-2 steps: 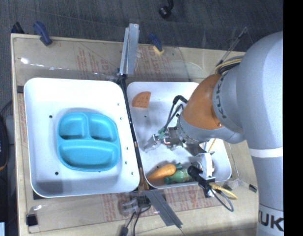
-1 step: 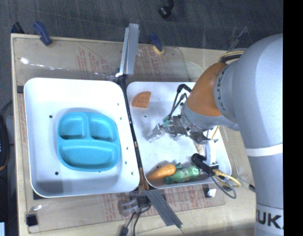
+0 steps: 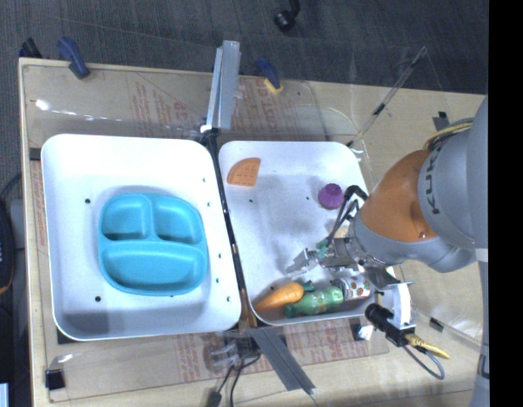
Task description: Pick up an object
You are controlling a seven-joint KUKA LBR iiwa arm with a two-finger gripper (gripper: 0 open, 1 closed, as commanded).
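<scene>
Bench (image 3: 117, 100) holds two bins (image 3: 66, 227) over dark floor (image 3: 117, 7).

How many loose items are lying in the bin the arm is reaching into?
4: toast slice at the far-left corner, purple ball mid-right, carrot and green bottle along the near wall. The arm may hide others.

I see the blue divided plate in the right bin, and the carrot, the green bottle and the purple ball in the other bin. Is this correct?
Not quite. The camera view shows the blue divided plate in the left bin, not the right. The carrot, green bottle and purple ball lie in the other bin, the right bin.
</scene>
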